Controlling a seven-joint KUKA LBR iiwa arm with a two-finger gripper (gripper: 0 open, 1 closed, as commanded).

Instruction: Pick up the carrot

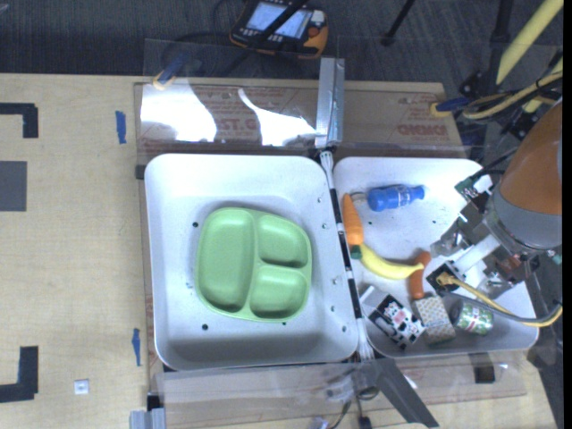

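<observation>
Wrist (523,222) slants low over the right bin (429,222), apart from the carrot (355,224); my grip's state I cannot tell.

Carrot (354,224) lies along the right bin (422,226) left wall, just beside the banana (387,264).

Left white plastic bin (170,239) holds the green three-compartment plate (255,262). In the right white plastic bin (407,231): blue plastic bottle (393,196) far, orange carrot (355,223) at the left wall, yellow banana (389,264) just nearer.
</observation>
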